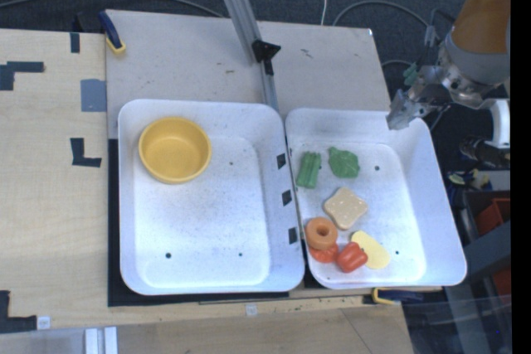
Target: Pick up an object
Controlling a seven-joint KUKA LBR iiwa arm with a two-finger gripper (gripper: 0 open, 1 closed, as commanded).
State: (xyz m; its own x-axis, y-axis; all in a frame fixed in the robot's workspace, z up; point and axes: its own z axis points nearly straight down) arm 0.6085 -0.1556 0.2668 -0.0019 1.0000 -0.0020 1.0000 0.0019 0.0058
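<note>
Six toy foods in right bin (415,170); gripper (399,117) over far rim, grip state unclear. Toast slice (345,207) mid-bin, likely light, stiff plastic, slippery; pinch across narrow edges. Yellow bowl (174,149) in left bin (199,261).

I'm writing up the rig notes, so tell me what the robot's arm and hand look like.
The arm is a rounded, bulky cylinder with an orange band above a grey wrist section. Below the wrist sits a silvery metal block leading to the small grey hand. Thin cables loop beside the wrist.
</note>
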